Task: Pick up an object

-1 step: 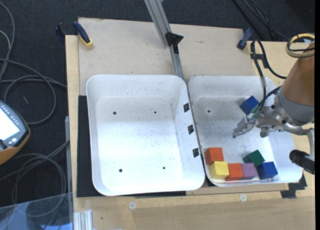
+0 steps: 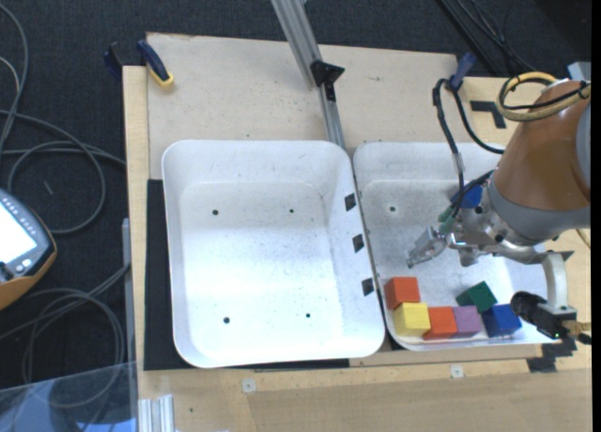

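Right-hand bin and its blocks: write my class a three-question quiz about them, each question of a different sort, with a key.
1. True or false: the coloured blocks lie in the left bin.
2. Which block lies nearest the divider between the bins? A) blue block B) green block C) yellow block
3. Fill in: the gripper hangs over the ____ bin.

Key: 1 false, they cluster at the near edge of the right bin. 2 C. 3 right.
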`<state>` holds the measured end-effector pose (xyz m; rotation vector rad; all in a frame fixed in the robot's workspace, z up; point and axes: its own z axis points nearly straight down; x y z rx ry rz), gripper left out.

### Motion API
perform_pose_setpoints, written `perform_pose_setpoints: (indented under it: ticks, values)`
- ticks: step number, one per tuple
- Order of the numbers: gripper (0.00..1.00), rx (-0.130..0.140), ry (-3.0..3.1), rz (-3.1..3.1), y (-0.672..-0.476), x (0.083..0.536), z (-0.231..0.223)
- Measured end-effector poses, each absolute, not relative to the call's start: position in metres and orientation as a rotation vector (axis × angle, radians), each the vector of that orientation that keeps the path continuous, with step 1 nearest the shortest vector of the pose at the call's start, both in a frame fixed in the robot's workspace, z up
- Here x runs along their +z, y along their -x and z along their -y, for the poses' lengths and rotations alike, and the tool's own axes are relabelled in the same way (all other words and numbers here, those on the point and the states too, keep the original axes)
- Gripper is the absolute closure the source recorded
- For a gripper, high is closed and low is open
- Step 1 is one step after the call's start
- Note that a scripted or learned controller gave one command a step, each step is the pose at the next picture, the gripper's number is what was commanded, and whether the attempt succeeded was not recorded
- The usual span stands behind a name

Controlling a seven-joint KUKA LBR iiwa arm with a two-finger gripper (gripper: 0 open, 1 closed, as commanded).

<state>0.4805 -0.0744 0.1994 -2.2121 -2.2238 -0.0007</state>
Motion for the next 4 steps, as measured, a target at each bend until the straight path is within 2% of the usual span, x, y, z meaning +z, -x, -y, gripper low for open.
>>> perform_pose_setpoints:
  ticks: [1, 2, 3, 4]
  values:
    - [1.0, -0.005, 2.219, 2.223, -0.482, 0.211, 0.077]
    - [0.0, -0.004, 2.219, 2.221, -0.482, 0.21, 0.077]
    - [0.0, -0.006, 2.223, 2.23, -0.558, 0.228, 0.098]
    - [0.0, 0.007, 2.224, 2.216, -0.599, 0.095, 0.198]
